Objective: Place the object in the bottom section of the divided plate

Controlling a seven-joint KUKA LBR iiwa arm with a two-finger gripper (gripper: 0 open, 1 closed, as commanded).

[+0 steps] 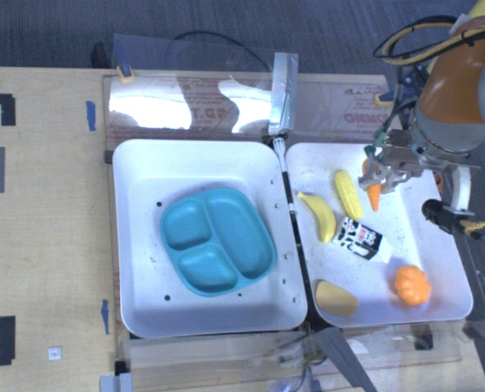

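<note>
A blue divided plate [216, 239] lies in the left bin [136, 219]. It has three sections, and the bottom one [206, 269] holds nothing. Over the back of the right bin [451, 300], my gripper [380, 178] hangs from the grey arm with the orange band. Its fingers are closed on the top of a small orange carrot [374, 198], which points down below them. The carrot is just right of the corn cob.
The right bin also holds a corn cob [348, 193], a banana [320, 215], a black-and-white packet [358, 238], a round orange fruit [411, 285] and a tan lump [335, 298]. A metal divider [282, 104] stands behind the bins.
</note>
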